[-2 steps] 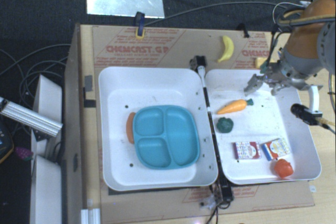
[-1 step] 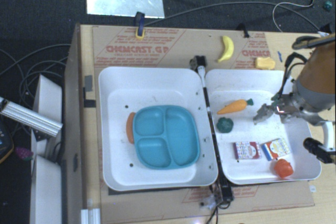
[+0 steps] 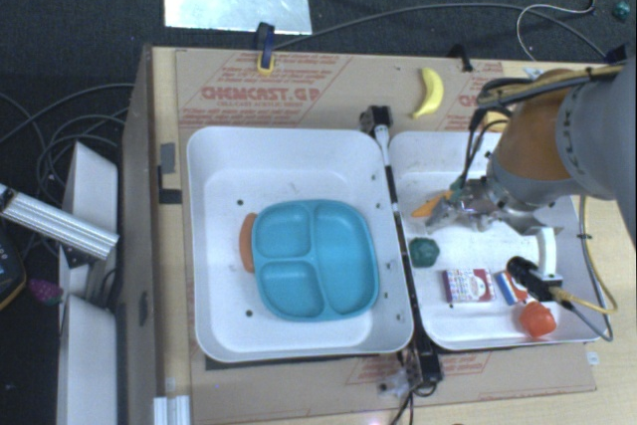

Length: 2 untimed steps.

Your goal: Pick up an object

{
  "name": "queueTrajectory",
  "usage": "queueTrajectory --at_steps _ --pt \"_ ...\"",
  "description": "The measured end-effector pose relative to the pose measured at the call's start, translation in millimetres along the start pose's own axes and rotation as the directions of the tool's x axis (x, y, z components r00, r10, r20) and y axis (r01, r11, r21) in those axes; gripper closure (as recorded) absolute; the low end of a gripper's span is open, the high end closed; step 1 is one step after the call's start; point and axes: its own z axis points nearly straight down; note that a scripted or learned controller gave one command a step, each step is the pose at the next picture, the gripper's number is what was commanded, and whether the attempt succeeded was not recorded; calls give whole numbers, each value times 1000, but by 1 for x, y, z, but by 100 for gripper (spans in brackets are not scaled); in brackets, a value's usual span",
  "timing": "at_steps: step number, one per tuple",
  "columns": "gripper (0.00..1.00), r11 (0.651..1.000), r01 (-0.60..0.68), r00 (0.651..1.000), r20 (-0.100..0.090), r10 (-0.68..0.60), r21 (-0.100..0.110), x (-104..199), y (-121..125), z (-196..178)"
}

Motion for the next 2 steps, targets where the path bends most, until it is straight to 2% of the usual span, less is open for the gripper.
queueTrajectory --at_steps 1,2 --pt "0 1000 -3 1000 -2 3 13 15 85 4" --pt "0 1000 -2 1000 3 2 -7 -6 95 -63"
